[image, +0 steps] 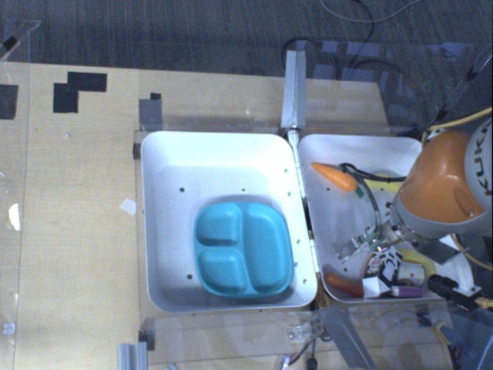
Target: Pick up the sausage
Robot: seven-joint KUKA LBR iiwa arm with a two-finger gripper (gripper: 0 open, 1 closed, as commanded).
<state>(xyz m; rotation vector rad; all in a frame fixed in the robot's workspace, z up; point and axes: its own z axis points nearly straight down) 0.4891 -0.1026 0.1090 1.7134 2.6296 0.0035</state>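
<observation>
The sausage (343, 284) is a red-brown link lying along the front wall of the right bin (327, 222), near its front left corner. My gripper (378, 256) hangs low over the front middle of that bin, just right of and behind the sausage. I see nothing held in it. The grey arm with its orange band (439, 183) comes in from the right and covers the bin's right half.
An orange carrot (335, 176) lies at the back of the right bin beside a yellow item (379, 183). A purple object (408, 291) and a white-black piece (391, 262) crowd the front. The left bin (169, 206) holds a blue divided plate (243, 247).
</observation>
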